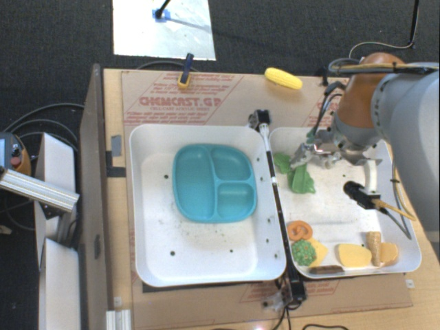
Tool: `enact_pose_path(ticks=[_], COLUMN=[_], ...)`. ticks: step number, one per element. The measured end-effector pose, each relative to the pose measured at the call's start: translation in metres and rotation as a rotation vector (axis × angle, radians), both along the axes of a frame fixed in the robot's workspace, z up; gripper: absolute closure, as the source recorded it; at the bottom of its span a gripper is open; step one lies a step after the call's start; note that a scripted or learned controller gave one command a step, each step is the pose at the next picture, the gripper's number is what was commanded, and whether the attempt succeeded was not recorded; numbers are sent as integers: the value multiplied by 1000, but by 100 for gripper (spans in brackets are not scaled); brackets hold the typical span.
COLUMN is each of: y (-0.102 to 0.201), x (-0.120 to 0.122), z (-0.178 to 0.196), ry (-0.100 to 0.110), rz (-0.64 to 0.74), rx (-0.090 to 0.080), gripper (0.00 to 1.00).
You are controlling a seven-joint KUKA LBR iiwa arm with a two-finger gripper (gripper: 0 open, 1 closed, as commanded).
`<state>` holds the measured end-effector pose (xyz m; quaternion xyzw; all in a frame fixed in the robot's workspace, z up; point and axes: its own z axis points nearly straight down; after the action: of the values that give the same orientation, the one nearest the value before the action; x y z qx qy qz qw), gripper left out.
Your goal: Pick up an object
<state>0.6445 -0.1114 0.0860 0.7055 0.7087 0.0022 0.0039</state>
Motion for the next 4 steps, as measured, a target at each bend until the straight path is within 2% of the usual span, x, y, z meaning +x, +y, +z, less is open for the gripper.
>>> enact_pose_path(ticks=[1, 2, 3, 4], y=[28, -26, 8, -22], x=[-48, 7, -41, 10], z=[-1, 0, -2, 76], ry=[9, 0, 10, -4], rz=[-3, -5, -3, 0], rx=[3, -1, 4, -1], gripper=[0, 0, 0, 0])
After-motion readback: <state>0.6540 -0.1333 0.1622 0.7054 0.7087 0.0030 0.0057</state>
